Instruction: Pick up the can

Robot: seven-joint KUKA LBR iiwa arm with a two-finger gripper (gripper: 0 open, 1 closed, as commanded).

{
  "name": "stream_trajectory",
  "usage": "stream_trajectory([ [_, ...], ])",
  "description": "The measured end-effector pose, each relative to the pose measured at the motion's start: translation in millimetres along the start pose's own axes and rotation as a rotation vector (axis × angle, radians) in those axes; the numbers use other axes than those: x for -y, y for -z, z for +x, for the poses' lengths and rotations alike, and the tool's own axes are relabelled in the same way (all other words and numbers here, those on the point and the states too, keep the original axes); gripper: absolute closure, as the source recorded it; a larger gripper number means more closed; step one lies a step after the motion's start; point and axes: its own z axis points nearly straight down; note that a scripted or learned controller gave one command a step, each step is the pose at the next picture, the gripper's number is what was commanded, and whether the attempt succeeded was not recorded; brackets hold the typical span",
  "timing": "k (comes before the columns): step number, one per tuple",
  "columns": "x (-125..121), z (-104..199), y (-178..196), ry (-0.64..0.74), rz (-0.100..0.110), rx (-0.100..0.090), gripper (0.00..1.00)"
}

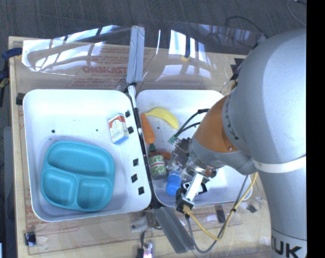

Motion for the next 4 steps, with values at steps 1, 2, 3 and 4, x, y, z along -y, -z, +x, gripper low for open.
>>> stream_trajectory([
  [1, -19, 36, 154, 0.262, 0.022, -0.006, 1.00],
  [2, 8, 13, 26, 0.324, 0.016, -0.008, 1.00],
  [3, 74, 95, 96, 0.493, 0.023, -0.009, 1.00],
  [4, 42, 56, 194, 0.408, 0.020, -0.008, 1.00],
])
